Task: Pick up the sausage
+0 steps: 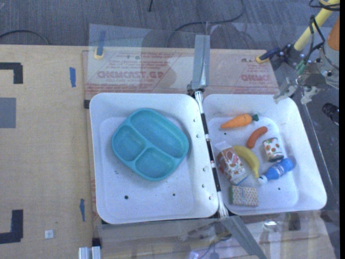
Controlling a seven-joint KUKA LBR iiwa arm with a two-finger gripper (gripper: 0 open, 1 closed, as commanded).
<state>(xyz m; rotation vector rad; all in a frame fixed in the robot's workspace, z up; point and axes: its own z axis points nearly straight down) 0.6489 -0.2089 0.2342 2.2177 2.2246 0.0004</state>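
Pincer (295,88) low at upper right

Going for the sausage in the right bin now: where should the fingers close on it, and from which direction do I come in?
Grip the sausage at its middle, coming straight down from above. It lies flat and slanted, so set the fingers across its narrow width. The can sits close by its lower right and the carrot above left, so the mid-body probably gives the most room.

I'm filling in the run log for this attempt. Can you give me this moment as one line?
step: approach | gripper: above right bin's far right corner | sausage: lying in right bin, untouched | blue plate: left bin
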